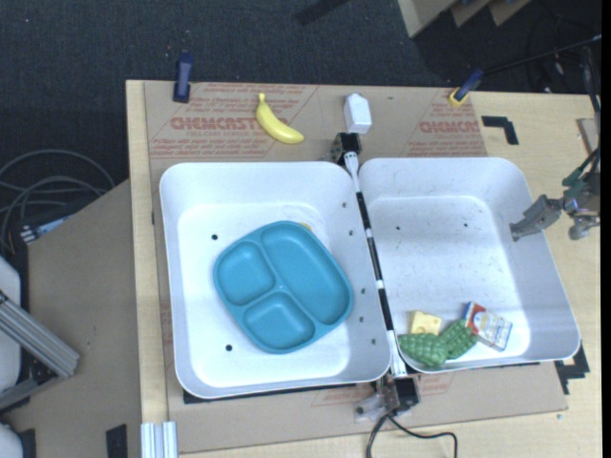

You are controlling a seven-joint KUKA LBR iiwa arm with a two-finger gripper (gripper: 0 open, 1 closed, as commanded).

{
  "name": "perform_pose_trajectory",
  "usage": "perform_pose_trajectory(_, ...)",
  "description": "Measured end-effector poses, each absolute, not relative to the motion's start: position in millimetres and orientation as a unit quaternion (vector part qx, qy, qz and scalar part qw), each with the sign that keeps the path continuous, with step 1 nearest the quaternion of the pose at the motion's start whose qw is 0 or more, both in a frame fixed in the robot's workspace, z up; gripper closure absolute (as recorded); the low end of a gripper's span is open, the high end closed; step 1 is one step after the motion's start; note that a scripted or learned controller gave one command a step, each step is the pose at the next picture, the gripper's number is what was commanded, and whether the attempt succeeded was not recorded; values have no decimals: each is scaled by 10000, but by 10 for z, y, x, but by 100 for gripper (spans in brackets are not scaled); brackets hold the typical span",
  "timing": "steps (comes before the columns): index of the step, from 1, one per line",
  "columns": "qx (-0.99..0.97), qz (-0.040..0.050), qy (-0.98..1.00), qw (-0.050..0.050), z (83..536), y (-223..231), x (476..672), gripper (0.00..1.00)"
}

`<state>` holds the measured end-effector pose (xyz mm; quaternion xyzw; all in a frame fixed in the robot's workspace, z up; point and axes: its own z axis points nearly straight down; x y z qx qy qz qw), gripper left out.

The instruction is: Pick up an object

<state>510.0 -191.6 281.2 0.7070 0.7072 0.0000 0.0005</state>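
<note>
Gripper sits at far-right edge of right bin, over the rim. Can't tell how far open, nothing visibly held. Pickable stuff in right bin's near corner: green cloth-like item, yellow piece touching it on far side, small red/white/blue packet just right of those. All well apart from gripper. Left bin has blue divided plate at center. Banana lies on bench beyond left bin, outside both bins.
</note>
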Motion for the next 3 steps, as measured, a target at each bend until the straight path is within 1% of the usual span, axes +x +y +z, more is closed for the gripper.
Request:
perform_pose_trajectory(1,7076,-8,7067,-11,1684,-2239,4929,0)
perform_pose_trajectory(2,7074,2,7068,19,1796,-2241,4945,100)
perform_pose_trajectory(3,7062,11,7080,13,2221,-1784,5567,100)
